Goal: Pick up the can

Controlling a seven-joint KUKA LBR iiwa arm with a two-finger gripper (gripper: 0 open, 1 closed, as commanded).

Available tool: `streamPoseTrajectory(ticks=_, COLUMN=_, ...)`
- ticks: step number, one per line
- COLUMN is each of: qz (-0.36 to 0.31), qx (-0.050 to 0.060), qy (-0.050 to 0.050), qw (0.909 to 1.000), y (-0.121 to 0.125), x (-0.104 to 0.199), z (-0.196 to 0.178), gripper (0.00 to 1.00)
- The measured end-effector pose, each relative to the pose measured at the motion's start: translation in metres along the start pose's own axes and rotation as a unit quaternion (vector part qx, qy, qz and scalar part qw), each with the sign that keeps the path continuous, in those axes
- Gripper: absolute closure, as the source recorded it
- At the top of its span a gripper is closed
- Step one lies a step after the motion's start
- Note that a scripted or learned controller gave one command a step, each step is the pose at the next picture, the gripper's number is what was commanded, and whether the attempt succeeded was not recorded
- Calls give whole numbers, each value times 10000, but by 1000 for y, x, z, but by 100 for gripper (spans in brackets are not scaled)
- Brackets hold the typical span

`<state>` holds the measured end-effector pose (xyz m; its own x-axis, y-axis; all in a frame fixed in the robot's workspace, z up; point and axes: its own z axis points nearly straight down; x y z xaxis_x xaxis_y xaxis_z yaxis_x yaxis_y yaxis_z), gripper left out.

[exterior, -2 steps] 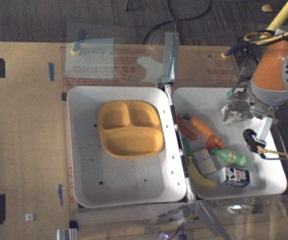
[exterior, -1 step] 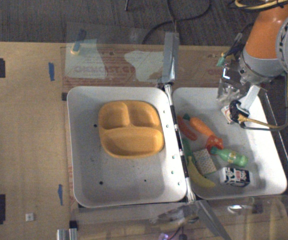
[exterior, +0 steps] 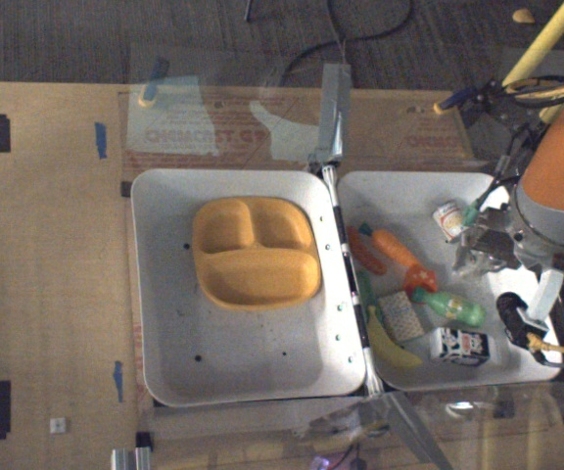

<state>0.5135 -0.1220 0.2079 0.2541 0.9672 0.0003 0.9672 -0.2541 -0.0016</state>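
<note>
1. Start at the left bin: you see a yellow divided tray lying near its back edge, well away from anything you need.
2. Move to the right bin. Along its left wall and front edge lie a carrot, a banana, a green bottle and a small carton, crowded together.
3. Find the can near the back edge, tipped on its side and apart from that clutter, so I judge it easy to reach.
4. The gripper hangs just right of the can. How the jaws stand you cannot tell, and nothing shows between them.
</note>
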Motion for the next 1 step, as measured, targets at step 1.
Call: streamPoseTrajectory(ticks=1, qz=748, qx=-8, qy=-4, qw=9972, y=33, x=33, z=-61, gripper=100)
